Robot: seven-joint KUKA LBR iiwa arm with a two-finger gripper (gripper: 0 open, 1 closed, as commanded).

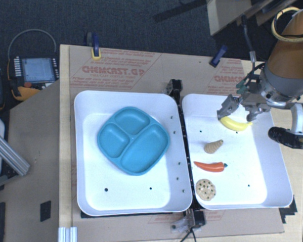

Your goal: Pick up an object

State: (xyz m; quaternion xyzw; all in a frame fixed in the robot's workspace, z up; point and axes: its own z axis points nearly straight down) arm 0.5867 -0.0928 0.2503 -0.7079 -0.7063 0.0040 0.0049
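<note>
1. Gripper (238,113), two grey fingers spread apart, hangs over the curved yellow plastic banana (236,124) in the right-hand shallow white bin (271,164), one finger at each end.
2. A good grasp probably needs the fingers lowered past the fruit's sides before they squeeze.

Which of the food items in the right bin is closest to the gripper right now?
The yellow banana. It lies at the gripper, near the bin's far edge, while the tan cone, red pepper and round cookie lie farther toward the near edge.
</note>
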